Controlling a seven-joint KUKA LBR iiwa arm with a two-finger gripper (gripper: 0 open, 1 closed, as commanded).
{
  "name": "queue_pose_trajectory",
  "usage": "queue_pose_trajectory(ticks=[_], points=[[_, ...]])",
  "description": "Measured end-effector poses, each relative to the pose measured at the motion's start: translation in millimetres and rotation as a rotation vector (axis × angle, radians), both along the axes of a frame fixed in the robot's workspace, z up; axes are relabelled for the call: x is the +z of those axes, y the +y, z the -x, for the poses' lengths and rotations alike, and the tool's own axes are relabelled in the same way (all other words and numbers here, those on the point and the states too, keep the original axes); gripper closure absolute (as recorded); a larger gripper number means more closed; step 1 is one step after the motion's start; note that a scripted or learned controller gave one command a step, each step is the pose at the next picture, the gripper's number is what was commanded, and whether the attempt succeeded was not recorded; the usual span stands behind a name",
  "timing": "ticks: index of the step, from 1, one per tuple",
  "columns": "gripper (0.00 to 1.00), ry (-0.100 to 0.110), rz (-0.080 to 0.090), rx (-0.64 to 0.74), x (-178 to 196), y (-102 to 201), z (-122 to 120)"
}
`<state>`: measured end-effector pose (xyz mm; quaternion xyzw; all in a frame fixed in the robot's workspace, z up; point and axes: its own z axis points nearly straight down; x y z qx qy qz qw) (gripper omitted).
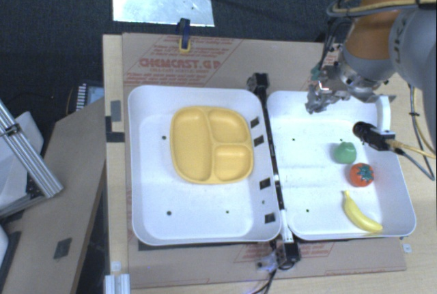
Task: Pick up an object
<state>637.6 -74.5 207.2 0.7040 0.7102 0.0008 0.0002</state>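
Though seen well enough over the far left part of the right bin (307, 180), impossible to read for grip: cannot tell of the end effector (319, 100) whether spread or pressed together. Hangs from a grey arm (418, 47) with an orange band (382, 13), reaching in over the right bin's far right corner. Points down at bare white floor just inside the right bin's far rim.

Lying inside the right bin, all toward its right wall, three small things for the picking. First, a green round fruit (345, 151), roughly midway between the right bin's far and near rims. Next, a red tomato-like fruit (361, 174) with a green top, just beside the green one on the side of the near rim; touching or not, hard to say. Last, a yellow banana (360, 212), flat on the floor by the right bin's near right corner, curved, apart from the red fruit.

Set against the right bin's left wall, side by side with it along a black-clipped seam: a left bin (150, 207), also white and shallow. Holds a yellow plate (210, 144) with three compartments, lying flat, well apart from the right bin's left wall. Under the right bin, showing past its far rim: a brown cardboard sheet (205, 54) with red print.
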Motion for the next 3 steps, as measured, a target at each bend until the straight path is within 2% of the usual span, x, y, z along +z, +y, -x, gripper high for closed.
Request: queue_pose_trajectory(ticks=[1, 2, 3], points=[[1.0, 0.0, -0.001, 0.0, 12, 48, 8], [1.0, 0.002, -0.001, 0.001, 8, 102, 23], [1.0, 0.0, -0.001, 0.001, 3, 149, 22]])
